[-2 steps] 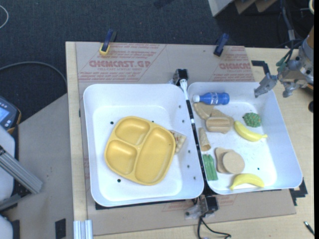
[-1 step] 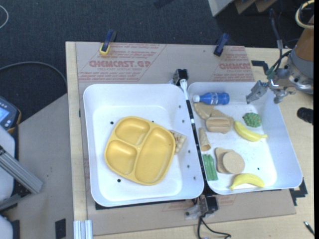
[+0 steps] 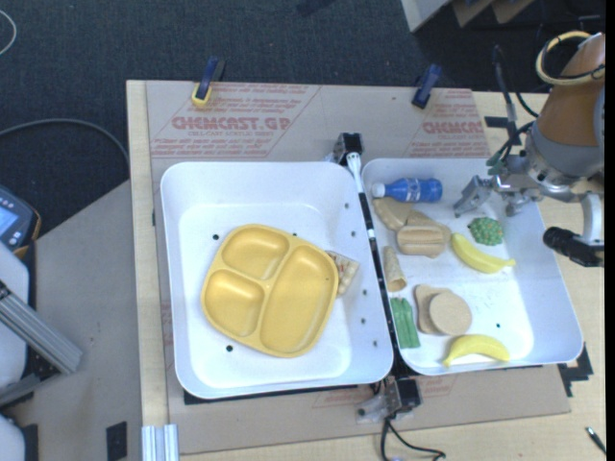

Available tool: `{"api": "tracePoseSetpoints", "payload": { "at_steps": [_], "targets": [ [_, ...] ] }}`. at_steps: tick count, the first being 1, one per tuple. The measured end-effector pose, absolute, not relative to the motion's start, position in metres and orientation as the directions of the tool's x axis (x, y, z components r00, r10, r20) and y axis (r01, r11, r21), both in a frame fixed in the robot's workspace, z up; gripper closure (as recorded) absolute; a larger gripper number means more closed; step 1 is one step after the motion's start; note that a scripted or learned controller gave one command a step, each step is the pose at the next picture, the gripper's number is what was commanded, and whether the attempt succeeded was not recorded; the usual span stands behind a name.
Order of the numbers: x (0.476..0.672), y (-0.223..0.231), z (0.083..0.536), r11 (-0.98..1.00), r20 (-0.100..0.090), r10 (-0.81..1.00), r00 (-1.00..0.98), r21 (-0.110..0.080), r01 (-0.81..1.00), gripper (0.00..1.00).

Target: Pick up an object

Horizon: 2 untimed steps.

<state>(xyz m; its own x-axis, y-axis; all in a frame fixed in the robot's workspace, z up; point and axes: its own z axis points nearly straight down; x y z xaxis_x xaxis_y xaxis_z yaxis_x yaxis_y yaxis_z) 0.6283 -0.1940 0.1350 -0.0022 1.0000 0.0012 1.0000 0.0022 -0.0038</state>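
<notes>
The right bin (image 3: 538,329) holds several toy foods. A blue bottle (image 3: 411,190) lies at its far left. A green broccoli piece (image 3: 486,230) sits beside a yellow banana (image 3: 480,254), and a second banana (image 3: 477,350) lies near the front. My gripper (image 3: 493,192) hovers over the bin's far right part, just above the broccoli. Its fingers are spread open with nothing between them.
A yellow divided plate (image 3: 270,289) fills the left bin (image 3: 192,200), with a tan piece (image 3: 344,269) at its right edge. Bread-like pieces (image 3: 419,238), a round cracker (image 3: 449,311) and a green stick (image 3: 405,322) lie in the right bin. Clamps (image 3: 204,83) hold the cardboard.
</notes>
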Motion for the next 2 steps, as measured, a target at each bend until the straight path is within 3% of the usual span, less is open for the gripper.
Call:
{"api": "tracePoseSetpoints", "payload": {
  "at_steps": [1, 2],
  "targets": [
    [0.630, -0.194, 0.086, 0.002, 0.000, 1.000, -0.002, 0.002, 1.000, 0.00],
    [0.632, -0.195, 0.101, 0.003, -0.006, 1.000, -0.003, 0.011, 1.000, 1.00]
  ]
}}
